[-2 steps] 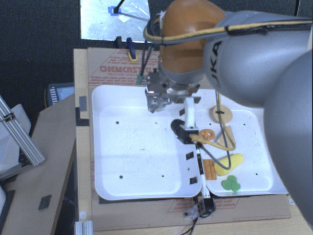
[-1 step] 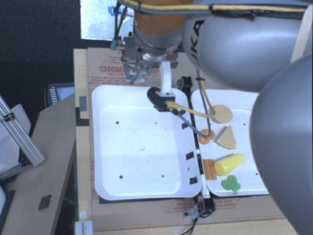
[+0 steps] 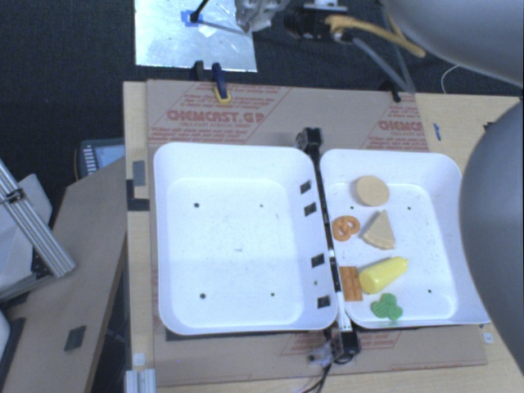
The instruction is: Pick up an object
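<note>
Claw (image 3: 260, 6): top of frame, well away from both bins, blurred; spread or pressed together, cannot tell.

Objects: right bin (image 3: 442, 174): round biscuit (image 3: 371, 191), pretzel (image 3: 345, 228), wedge (image 3: 379, 231), yellow piece (image 3: 381, 274), green piece (image 3: 386, 308).

Advice: descend on the biscuit, standing apart.

Obscured: arm (image 3: 491, 252) cuts off the bin's right wall.

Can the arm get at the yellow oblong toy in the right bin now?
Probably yes: the yellow oblong toy lies uncovered from above, though an orange waffle piece touches its left end.
</note>
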`<state>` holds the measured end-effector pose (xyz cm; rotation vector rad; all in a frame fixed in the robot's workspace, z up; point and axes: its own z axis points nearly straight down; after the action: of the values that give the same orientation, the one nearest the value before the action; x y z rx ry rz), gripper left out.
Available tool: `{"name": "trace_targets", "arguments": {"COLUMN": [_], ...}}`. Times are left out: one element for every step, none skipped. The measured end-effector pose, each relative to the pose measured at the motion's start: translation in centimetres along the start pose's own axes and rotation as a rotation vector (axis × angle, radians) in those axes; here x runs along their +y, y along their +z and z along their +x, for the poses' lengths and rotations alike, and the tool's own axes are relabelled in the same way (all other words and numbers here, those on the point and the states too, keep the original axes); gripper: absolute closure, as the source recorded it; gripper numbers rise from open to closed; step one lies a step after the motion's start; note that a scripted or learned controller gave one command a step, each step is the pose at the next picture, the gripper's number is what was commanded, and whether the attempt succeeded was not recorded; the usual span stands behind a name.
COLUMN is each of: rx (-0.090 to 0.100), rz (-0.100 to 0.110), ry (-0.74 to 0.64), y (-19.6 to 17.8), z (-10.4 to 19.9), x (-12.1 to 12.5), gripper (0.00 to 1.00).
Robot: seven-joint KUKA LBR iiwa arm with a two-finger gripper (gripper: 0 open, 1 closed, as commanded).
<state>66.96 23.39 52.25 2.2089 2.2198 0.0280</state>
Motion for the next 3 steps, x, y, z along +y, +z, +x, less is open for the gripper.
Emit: {"name": "trace_targets", "arguments": {"rx": [-0.003,-0.011,-0.006], "rz": [0.017,0.034,0.026], "ry": [-0.002,0.005,0.002], "y": [-1.6,16.3,18.2], "z": [0.1,-0.1,-0.8], "x": [-5.4,-3.3,-10.3], "gripper": [1.0,1.0,1.0]}}
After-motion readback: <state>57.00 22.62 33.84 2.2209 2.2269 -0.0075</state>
